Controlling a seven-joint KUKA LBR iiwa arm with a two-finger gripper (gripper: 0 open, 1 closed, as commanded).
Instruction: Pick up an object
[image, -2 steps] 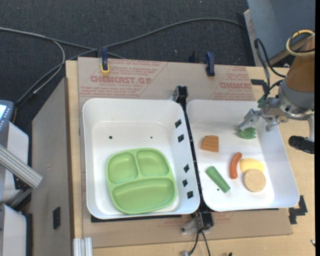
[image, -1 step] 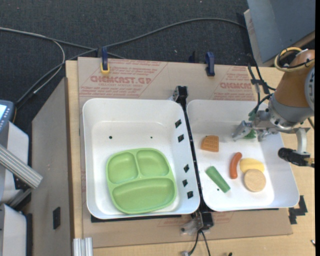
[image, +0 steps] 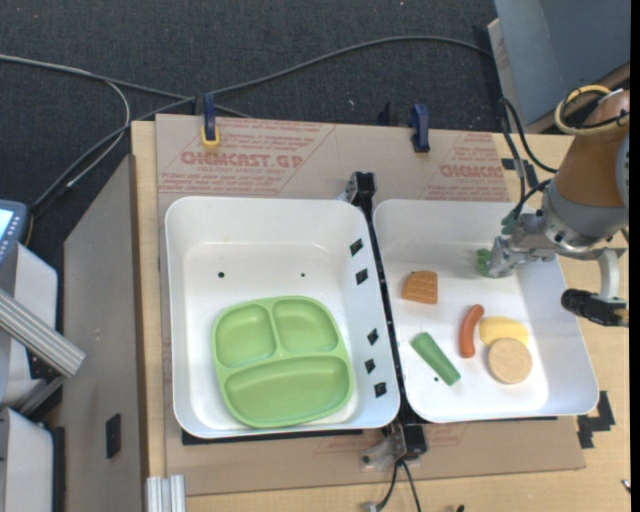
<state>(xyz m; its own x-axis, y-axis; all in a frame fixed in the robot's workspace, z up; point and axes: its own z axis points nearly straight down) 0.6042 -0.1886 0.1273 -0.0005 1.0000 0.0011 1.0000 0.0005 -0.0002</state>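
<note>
My gripper (image: 503, 254) hangs low over the far right part of the right bin (image: 450, 225), under the grey arm with its orange band. A small green object (image: 484, 263) shows right at the gripper's left tip; whether it is gripped or just lying there I cannot tell. Further forward in the same bin lie an orange waffle-like piece (image: 421, 288), a red-orange sausage (image: 470, 330), a yellow piece (image: 503, 328), a round tan disc (image: 510, 361) and a green stick (image: 436, 358).
The left bin (image: 200, 240) holds a green divided plate (image: 283, 358) in its front half. A black divider with clips runs between the bins. Cables cross the dark floor behind the bench, and clamps sit on the cardboard's far edge.
</note>
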